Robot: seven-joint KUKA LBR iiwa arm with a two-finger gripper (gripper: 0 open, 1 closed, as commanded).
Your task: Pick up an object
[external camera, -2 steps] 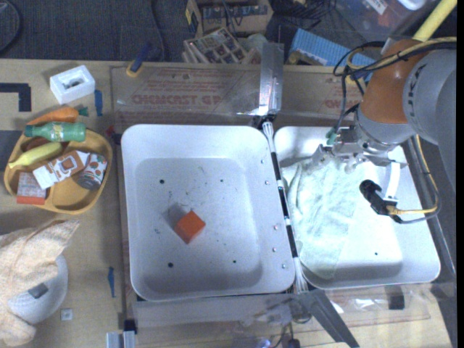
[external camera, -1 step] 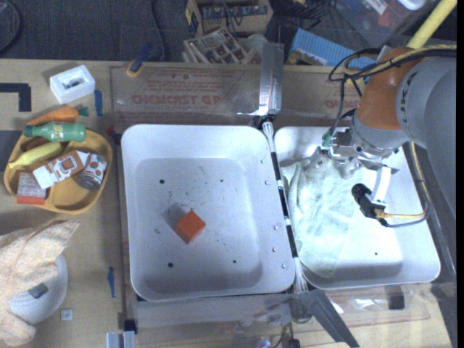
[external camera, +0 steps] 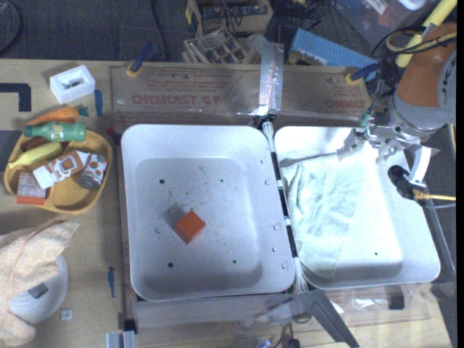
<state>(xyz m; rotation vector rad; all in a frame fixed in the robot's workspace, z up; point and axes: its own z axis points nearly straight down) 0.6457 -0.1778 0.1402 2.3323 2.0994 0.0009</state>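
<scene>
While the arm [external camera: 428, 71] waits at the right bin's [external camera: 413, 267] far corner, the gripper [external camera: 380, 140] hovers above a cloth [external camera: 326, 209]; finger state cannot be told. An orange block [external camera: 191, 225] lies free in the left bin [external camera: 145, 158], well apart.

Orange cube [external camera: 191, 226] in left bin [external camera: 141, 151], prob. loose

A robotics lab or workshop: two white bins [external camera: 145, 151] sit side by side on a wooden bench [external camera: 43, 85], a yellow bowl [external camera: 94, 194] of toy food stands at the left, and cables [external camera: 167, 6] and boxes [external camera: 225, 6] clutter the dark floor beyond.
</scene>
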